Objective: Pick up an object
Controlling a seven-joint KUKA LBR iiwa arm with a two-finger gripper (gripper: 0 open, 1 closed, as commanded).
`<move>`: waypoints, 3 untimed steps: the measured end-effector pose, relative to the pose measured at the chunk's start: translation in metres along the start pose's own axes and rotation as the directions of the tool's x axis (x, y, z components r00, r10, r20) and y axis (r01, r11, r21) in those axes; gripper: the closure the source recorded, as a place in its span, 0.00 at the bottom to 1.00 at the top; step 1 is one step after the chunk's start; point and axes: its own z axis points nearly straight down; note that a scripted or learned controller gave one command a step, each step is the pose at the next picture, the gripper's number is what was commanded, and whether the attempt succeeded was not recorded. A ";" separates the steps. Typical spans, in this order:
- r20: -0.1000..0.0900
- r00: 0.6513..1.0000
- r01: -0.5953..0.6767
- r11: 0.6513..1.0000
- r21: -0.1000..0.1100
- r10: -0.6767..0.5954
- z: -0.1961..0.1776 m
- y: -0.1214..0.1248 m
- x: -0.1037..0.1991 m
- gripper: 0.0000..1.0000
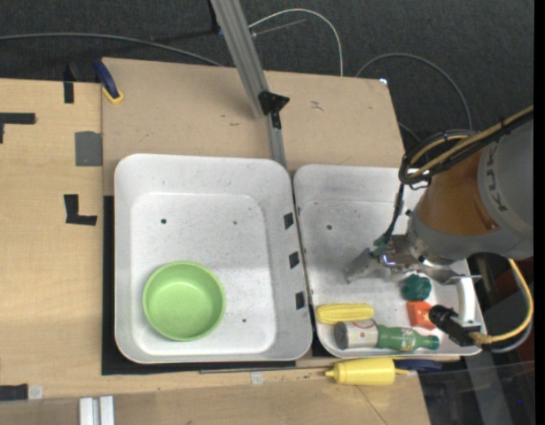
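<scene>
Hovering low inside the right-hand bin [343, 184], the gripper [365, 268] points away from the arm toward the bin's open floor. From where I stand its two grey fingers look splayed a little apart, and nothing sits between them, so it has hold of nothing.

As for the task, no object has been lifted yet, by my reckoning. Everything worth picking lies just beyond the claw, toward the near edge of the same bin: a yellow toy corn cob [345, 312] a short way below it, a green bottle [387, 336] lying on its side below that, and a small teal ball [417, 285] and an orange piece [419, 312] tucked beside the wrist. A yellow mustard bottle [365, 372] rests outside the bin, on the bench past the bottle. Well apart, off to the claw's far side in the other bin [201, 171], sits a green bowl [183, 301]. What remains is the whole grasp: line up over one item, come down, close, lift.

Reaching in from the side, the arm [471, 197] is bent over the bin's corner, its orange band showing above the wrist, and the wrist is tipped so the fingers lie at a slant close to the bin floor.
</scene>
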 end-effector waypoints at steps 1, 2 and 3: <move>0.002 1.000 0.000 1.000 -0.007 0.000 0.018 0.000 0.000 0.00; 0.000 1.000 0.001 1.000 -0.006 -0.001 0.008 0.000 0.001 1.00; 0.002 1.000 0.000 1.000 -0.011 0.000 -0.054 -0.004 0.001 1.00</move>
